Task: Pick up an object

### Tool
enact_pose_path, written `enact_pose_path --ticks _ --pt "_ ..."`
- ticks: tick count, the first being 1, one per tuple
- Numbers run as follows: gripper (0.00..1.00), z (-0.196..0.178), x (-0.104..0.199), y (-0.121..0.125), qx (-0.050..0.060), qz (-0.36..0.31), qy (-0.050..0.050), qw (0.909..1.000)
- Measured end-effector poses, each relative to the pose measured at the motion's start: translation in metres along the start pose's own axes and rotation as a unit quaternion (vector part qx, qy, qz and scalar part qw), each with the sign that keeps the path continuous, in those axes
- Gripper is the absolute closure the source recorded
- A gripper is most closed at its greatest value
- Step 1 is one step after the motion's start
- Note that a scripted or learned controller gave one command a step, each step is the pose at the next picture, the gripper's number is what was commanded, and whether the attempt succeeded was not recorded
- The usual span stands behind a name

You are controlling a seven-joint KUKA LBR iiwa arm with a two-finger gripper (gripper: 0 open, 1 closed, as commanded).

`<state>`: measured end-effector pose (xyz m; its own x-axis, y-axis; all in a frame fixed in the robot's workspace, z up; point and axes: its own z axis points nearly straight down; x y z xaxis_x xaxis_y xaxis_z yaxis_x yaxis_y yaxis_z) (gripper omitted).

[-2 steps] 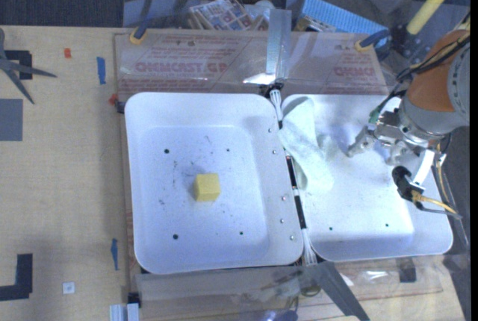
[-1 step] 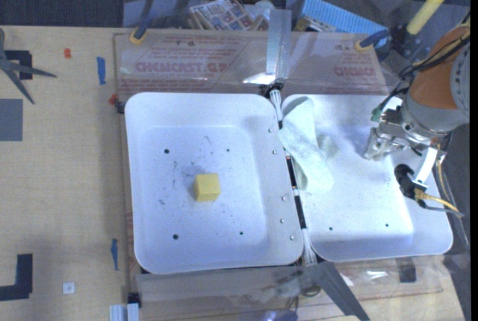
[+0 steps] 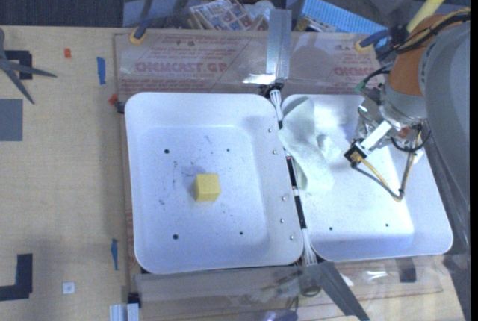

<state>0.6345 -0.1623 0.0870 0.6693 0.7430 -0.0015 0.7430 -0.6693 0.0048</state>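
Yellow cube (image 3: 208, 187), left bin (image 3: 153, 125) — end effector (image 3: 390, 122) over right bin (image 3: 373, 226)

Position: one fixed camera, mounted above the table (image 3: 60, 163).
Direction: looks down at a slant; the table's far edge and the clutter beyond it lie along the top.
Distance: middling, far enough to take in the left bin (image 3: 224, 226) and the right bin (image 3: 358, 219) whole.
Right side: the arm (image 3: 448, 88) enters here, with its end effector (image 3: 390, 131) above the right bin.
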Motion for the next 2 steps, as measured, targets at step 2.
enact_pose_path --ticks 2 --pt "1.00 -0.095 0.077 -0.056 0.004 0.308 -0.003 0.9513"
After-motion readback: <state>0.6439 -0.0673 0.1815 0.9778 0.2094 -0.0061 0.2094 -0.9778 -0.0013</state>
